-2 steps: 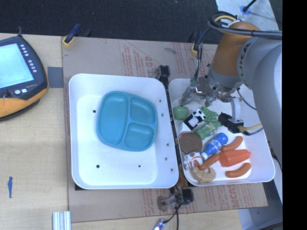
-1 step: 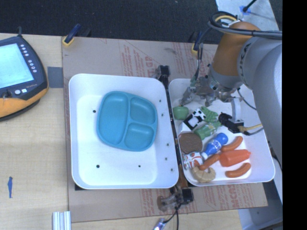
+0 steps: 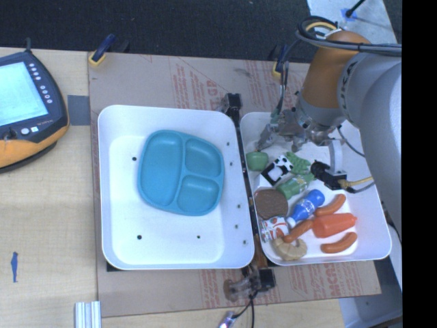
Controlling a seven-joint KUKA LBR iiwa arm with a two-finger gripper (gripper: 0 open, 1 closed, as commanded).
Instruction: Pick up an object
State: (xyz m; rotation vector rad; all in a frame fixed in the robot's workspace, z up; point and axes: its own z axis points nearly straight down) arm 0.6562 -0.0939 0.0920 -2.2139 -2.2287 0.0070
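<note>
Hand (image 3: 292,137) low, fingers splayed apart

camera: single, fixed overhead | slanted down | frames both bins (image 3: 109,183) | arm (image 3: 369,80) at right

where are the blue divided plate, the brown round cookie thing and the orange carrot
blue divided plate (image 3: 181,173), camera view, on the ridge where its compartments meet
brown round cookie (image 3: 271,202), camera view, middle of its flat top
orange carrot (image 3: 334,224), camera view, middle of its thick body
</note>
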